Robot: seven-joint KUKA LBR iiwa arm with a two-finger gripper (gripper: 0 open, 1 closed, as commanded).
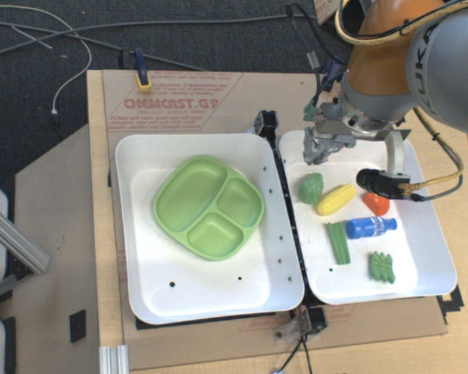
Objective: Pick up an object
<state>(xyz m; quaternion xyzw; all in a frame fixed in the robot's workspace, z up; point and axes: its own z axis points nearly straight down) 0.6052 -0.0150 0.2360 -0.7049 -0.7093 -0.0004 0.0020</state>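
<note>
The right bin holds a green broccoli-like toy, a yellow corn cob, a red-orange piece, a blue bottle, a green stick and a small green ridged piece. My gripper hangs over the bin's far left corner, just above and behind the broccoli toy. Its fingers point down, and nothing shows between them.
The left bin carries a light green divided plate. A black clamp sits at the far edge between the bins. The grey arm with its orange band fills the upper right. A cable loops beside the red-orange piece.
</note>
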